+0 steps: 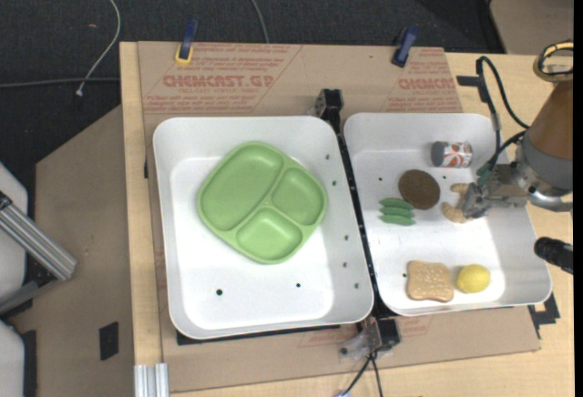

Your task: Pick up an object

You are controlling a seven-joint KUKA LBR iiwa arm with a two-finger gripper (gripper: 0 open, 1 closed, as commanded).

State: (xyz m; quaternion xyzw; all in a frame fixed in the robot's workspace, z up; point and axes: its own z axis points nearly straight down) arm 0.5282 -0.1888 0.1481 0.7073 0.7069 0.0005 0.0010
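Overhead, the camera view shows a bench (137, 204) carrying two shallow white bins side by side, separated by a dark divider strip. The left bin (182, 295) holds a green divided plate (262, 201) with three compartments, lying flat and turned at an angle near the bin's middle, somewhat toward the far edge. The right bin (519, 286) holds several small items. A small can (452, 154) lies on its side close to the far edge. Just nearer than the can sits a brown round object (420, 188), near the bin's middle. Beside it, toward the left edge of this bin, lies a green pod-shaped item (396, 210), apart from the brown round object by a narrow gap. At the near edge rests a tan slice resembling toast (429, 281), with a yellow lemon-like object (473, 279) just beside it toward the near right corner. The arm (556, 145) reaches in over the right edge of the right bin. Its gripper (470, 200) sits low within the bin, just right of the brown round object. A pale tan object (454, 212) lies directly at the fingertips; whether it is between them or merely beside them cannot be determined, and the spread of the jaws cannot be told from this angle. Two blue clamps (187, 47) sit at the far edge of the cardboard backing.
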